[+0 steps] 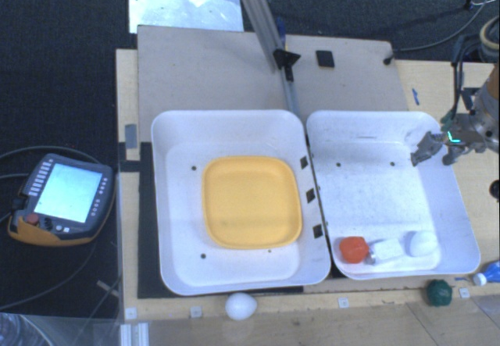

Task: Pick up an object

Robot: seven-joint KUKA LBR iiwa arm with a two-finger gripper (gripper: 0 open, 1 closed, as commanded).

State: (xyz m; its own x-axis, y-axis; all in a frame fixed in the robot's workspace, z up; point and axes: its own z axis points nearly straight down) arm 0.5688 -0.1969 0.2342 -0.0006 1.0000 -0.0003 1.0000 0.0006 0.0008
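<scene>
Camera view looks down on 2 shallow white bins side by side on the bench. Left bin [176, 180] holds a yellow square plate [251, 201], lying flat near its middle. Right bin [367, 180] has 3 small things gathered along its near edge: an orange-red ball [352, 250] toward the near left corner, a small white piece [386, 251] just beside it on the right, and a white rounded object [422, 244] further right, close to that white piece.

At the right bin's far right corner the gripper [439, 149] hangs over the rim, with the arm reaching in from the right edge. 2 dark fingers [426, 148] stand apart with a visible gap and nothing between them, so the pincer is open and carries no object. It is well apart from the 3 things at the near edge.

Outside the bins, a white egg-shaped object [241, 306] lies on the bench just beyond the near edge of the left bin. A dark green ball [439, 292] sits by the near right corner of the right bin. On the floor to the left rests a teach pendant [64, 197] with a lit screen.
</scene>
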